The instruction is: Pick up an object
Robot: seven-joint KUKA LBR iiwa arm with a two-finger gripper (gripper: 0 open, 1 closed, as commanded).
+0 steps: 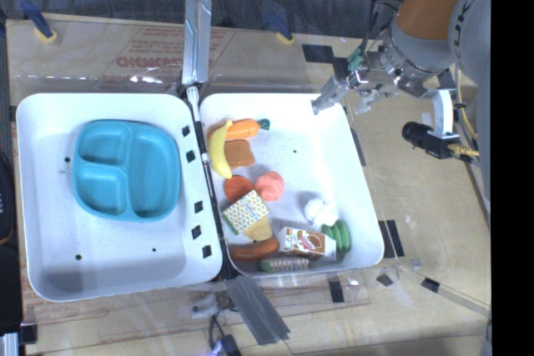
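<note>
White plastic right bin is my landmark: I see the gripper over its far right corner, whether clenched or released I cannot tell. Inside, a banana lies along its left wall.

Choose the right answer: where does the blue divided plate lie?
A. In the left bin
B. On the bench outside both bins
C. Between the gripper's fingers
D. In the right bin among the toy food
A: the blue divided plate lies flat in the left bin, apart from the toy food.
</note>
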